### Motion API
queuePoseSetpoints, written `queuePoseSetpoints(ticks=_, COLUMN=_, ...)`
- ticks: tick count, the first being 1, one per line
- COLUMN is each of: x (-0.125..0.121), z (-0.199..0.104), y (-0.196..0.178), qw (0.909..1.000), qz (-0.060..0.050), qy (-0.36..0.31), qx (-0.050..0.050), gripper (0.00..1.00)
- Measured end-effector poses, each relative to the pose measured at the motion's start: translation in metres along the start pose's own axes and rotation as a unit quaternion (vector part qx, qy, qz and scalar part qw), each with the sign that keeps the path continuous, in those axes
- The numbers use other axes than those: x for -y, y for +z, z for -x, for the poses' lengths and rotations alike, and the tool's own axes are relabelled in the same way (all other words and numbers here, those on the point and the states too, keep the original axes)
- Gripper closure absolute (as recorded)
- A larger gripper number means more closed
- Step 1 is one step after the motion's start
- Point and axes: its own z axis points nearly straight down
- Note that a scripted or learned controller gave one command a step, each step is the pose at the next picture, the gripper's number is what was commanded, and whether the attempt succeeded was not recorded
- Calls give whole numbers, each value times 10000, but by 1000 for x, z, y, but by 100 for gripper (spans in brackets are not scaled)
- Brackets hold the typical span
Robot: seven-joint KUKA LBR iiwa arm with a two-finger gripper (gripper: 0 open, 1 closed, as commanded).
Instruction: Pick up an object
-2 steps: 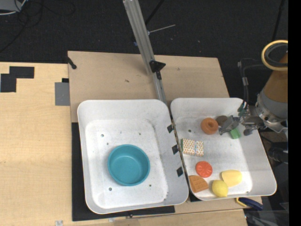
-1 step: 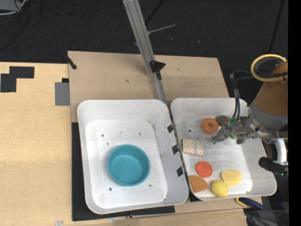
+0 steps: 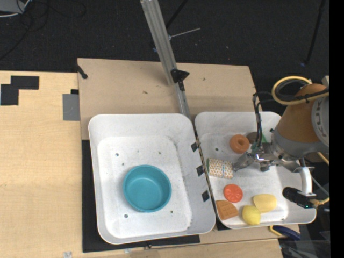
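Left shallow white bin (image 3: 107,130): your open floor lies all around the round teal plastic bowl (image 3: 148,187). Right shallow white bin (image 3: 215,123): crowded; orange ring (image 3: 239,143), patterned block (image 3: 220,169), red disc (image 3: 233,192), brown wedge (image 3: 226,209), two yellow lumps (image 3: 259,207) block you; far-left corner open.

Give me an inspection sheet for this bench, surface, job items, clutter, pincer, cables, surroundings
Surface: tan bench bearing left bin and right bin, side by side.
Job's things: right bin holds brown ring, patterned block, red disc, orange wedge, two yellow lumps; left bin holds teal bowl.
Clutter: nothing seen.
Pincer: low over right bin, between ring and block; nothing visibly held.
Cables: yellow loop on arm; black cable.
Surroundings: slanted metal rail, dark floor.
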Motion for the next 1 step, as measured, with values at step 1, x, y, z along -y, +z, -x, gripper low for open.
queuePoseSetpoints(ticks=1, x=0, z=0, y=7, qw=10000, qz=25, qy=2, qx=8, gripper=0)
